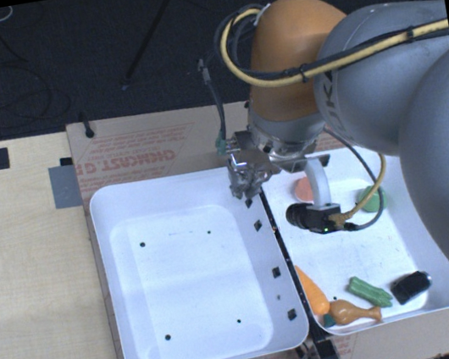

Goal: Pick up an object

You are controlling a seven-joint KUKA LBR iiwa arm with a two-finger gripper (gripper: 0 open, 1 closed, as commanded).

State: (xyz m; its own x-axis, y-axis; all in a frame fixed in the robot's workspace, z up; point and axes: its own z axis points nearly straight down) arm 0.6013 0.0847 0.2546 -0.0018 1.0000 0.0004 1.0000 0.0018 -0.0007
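Note:
My gripper (245, 181) hangs over the divider between the two bins, at the far end of the right bin (427, 255). In that bin lie an orange carrot-shaped piece (311, 288), a green piece (369, 291), a black block (411, 285) and a tan pear-shaped piece (355, 312), all near the front edge. A salmon-pink object (301, 190) lies close to the right of the gripper, partly hidden by the wrist. A pale green object (373, 200) peeks out behind a cable.
The left bin (126, 278) sits beside the right one on a cardboard sheet (150, 149). The grey arm with its orange band (295, 41) covers the upper right. A black fitting with a cable (309, 218) hangs from the wrist over the right bin.

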